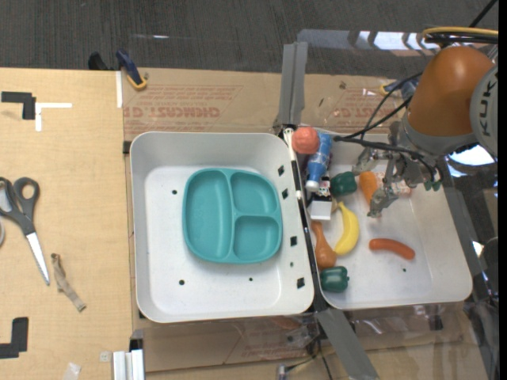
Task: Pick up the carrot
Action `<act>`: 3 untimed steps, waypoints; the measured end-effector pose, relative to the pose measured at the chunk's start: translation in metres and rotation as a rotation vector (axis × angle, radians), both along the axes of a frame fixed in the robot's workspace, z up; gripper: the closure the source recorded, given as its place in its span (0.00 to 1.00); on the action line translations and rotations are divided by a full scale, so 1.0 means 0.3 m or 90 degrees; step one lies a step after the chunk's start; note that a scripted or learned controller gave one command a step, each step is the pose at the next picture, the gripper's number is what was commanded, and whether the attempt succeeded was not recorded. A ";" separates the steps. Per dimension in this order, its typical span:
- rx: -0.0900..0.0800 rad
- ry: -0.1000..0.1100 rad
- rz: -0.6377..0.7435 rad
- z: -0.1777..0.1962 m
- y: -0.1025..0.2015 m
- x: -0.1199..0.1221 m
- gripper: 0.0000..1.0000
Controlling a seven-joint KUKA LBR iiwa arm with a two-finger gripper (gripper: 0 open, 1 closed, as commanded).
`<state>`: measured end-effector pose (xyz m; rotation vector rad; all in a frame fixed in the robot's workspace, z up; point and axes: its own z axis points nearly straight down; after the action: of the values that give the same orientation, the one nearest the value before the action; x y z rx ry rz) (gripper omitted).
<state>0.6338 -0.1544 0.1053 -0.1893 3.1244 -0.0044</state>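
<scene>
The carrot point(368, 184) lies in the right bin point(432, 279), a short orange piece near the bin's upper middle, just beside a dark green vegetable point(343, 184) on its left. Whether the two touch is hard to tell.

The tool point(386, 196) hangs directly over this spot, its metal fingers pointing down just to the right of the carrot and seemingly touching or nearly touching it. How wide the tool stands cannot be told from this slanted view, and nothing shows the carrot between its fingers, so no hold can be claimed.

The main risk, in my judgement, is an off-centre close: the tool sits toward the carrot's right side, so one finger could land on top of it or push it left into the green vegetable instead of straddling it. The carrot is small and rounded, so a glancing pinch could squirt it away.

Crowding adds to this. A banana point(346, 228) lies just below, a red sausage-like piece point(391, 248) lower right, and a blue bottle point(318, 169) with a red ball point(305, 141) along the divider. The left bin point(150, 236) holds a teal tray point(232, 215), well apart.
</scene>
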 end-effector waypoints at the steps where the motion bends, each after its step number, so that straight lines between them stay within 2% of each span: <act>1: 0.000 0.003 0.005 -0.037 -0.016 0.032 0.00; 2: -0.001 -0.001 0.007 0.000 -0.014 0.038 1.00; 3: 0.001 0.006 0.078 0.283 0.177 -0.344 1.00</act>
<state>0.5306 -0.1012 0.1903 -0.3804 3.1157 0.0001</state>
